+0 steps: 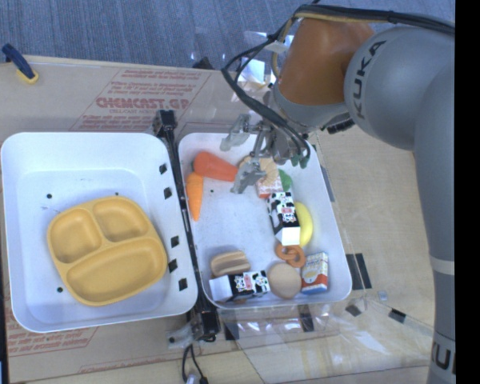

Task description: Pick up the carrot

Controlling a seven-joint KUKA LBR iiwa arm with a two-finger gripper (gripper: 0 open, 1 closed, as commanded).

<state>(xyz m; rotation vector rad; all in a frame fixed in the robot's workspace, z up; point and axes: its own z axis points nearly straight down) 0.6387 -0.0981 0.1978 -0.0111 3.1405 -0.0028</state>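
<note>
Two orange carrot pieces lie in the upper left of the right bin (333, 214). One carrot (214, 166) lies across the bin's top, and the other carrot (194, 196) points down along the left wall. My gripper (251, 170) hangs just right of the upper carrot's end, over a small beige box (268, 186). It is close to that carrot, and nothing shows as held in it. The grey arm with its orange band (320, 58) reaches in from the upper right.
The right bin also holds a cow-print carton (282, 210), a banana (305, 223), a pretzel (290, 254), an egg (284, 281), a red carton (315, 272), a bun (230, 262) and something green (286, 179). A yellow divided plate (106, 249) lies in the left bin (32, 158).
</note>
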